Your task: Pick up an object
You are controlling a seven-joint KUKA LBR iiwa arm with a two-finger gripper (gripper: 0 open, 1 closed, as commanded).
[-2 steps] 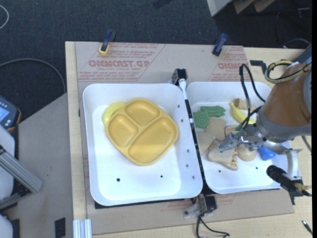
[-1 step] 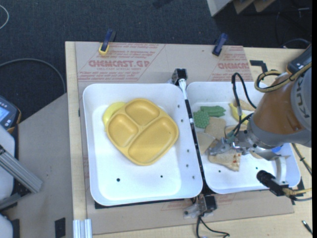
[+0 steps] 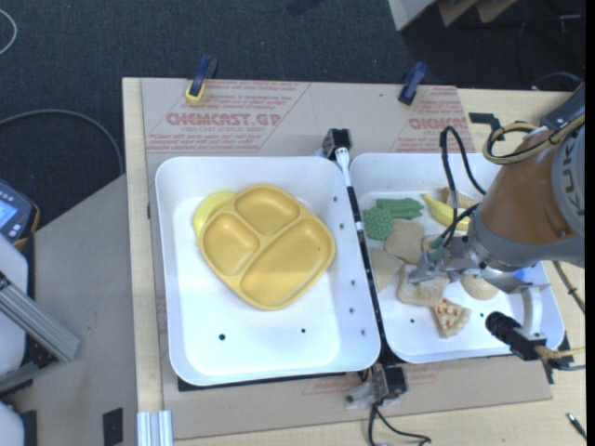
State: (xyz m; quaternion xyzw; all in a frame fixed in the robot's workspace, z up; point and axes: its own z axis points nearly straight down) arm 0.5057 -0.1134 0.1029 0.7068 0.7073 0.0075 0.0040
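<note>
Over the right bin [image 3: 548, 319], seen from the slanted overhead camera: grey arm [image 3: 525, 212] reaching in from the right, orange band above the wrist, fingers [image 3: 432, 266] low among a heap of toy food. Just up and left of the fingers, a tan bread slice [image 3: 403, 241], lying flat and close enough to look like touching. Just below them, a second tan piece [image 3: 418, 293], its upper edge under or against the tips; which of the two cannot be told. Further down and to the right, a pizza slice [image 3: 451, 318], apart from the fingers. To their right, partly under the wrist, a pale round piece [image 3: 480, 287]. Near the far wall of the bin, a green toy [image 3: 390, 216] and a banana [image 3: 439, 209], both well clear of the tips.

Spread of the fingers: cannot be told from this angle, too small and too crowded by the wrist. Nothing plainly seen between them.

Across in the left bin [image 3: 177, 277]: a yellow divided plate [image 3: 268, 245], resting on a yellow disc [image 3: 209, 210] peeking out at its upper left. Beneath both bins, the counter [image 3: 279, 110], with two blue clamps [image 3: 200, 75] at its far edge.
</note>
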